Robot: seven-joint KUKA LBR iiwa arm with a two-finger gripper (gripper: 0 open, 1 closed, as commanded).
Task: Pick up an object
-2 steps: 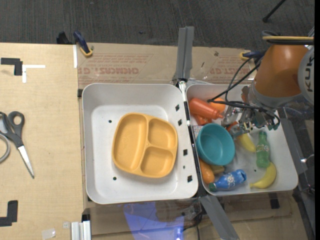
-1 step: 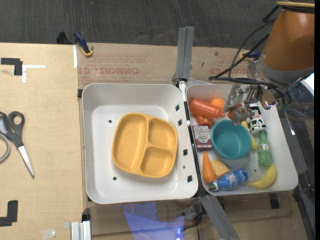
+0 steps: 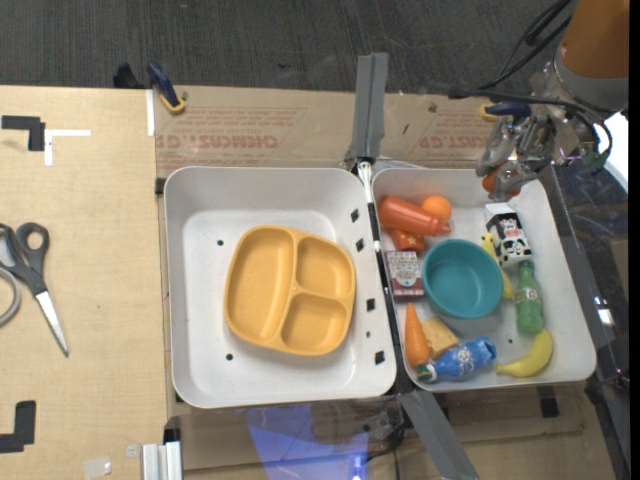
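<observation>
- Bench (image 3: 70, 298): tan board surface; two shallow white bins sit side by side on it toward its right end.
- Left bin (image 3: 190, 298): white, rounded corners; it carries a single item.
- Right bin (image 3: 570, 298): white, crowded with small goods.
- Divided plate (image 3: 290, 290): yellow-orange, three compartments, lying flat near the middle of the left bin.
- My gripper (image 3: 508, 168): metal, hanging over the far right corner of the right bin, above the rim; something small and reddish shows just at its tip, but I cannot tell what it is, nor whether my fingers are apart or closed.
- Teal bowl (image 3: 463, 280): round, upright, at the centre of the right bin.
- Scissors (image 3: 35, 278): grey handles, lying on the bench near its left edge.
- Carrot (image 3: 415, 333): orange, lying along the left wall of the right bin, toward the near edge.
- Blue bottle (image 3: 458, 360): on its side by the near edge.
- Banana (image 3: 530, 356): yellow, in the near right corner.
- Green bottle (image 3: 527, 303): along the right wall, just right of the bowl.
- Cow-patterned carton (image 3: 508, 236): black and white, near the right wall, beyond the green bottle.
- Orange ball (image 3: 436, 207): at the far edge, behind the bowl.
</observation>
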